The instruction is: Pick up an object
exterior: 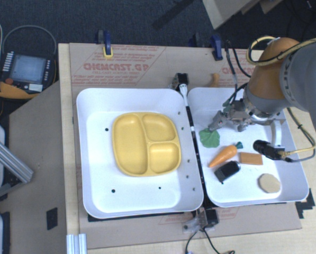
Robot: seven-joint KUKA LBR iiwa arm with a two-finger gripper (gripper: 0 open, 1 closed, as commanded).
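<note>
The carrot point(223, 155) lies near the middle of the right bin point(298, 187), and of the loose things there it looks the easiest to pick up. It appears to be a toy: probably light, stiff and smooth-skinned, so it may slip if pinched at its tapered end. Its long axis runs on a diagonal, thick end up and to the right, with a small green stub beside it, and the narrow tip down and to the left. The best hold is likely across the thick half, with the fingers closing at right angles to that diagonal.

A black block point(227, 171) lies just below the carrot's tip, touching or nearly so, which leaves little room for a finger on that side. An orange-brown slab point(251, 159) lies just to the right of the thick end, flat, with its long side running left to right. A green leafy lump point(210, 137) sits near the bin's left wall, above the carrot's tip; it looks soft and uneven. A pale round disc point(269, 183) rests lower right, well apart from the others.

The gripper point(233, 118) hangs over the upper part of the right bin, above the green lump and the carrot. Nothing can be seen between its fingers, and how far apart they stand I cannot tell from this angle.

The left bin point(89, 157) holds a yellow divided tray point(145, 143).
</note>
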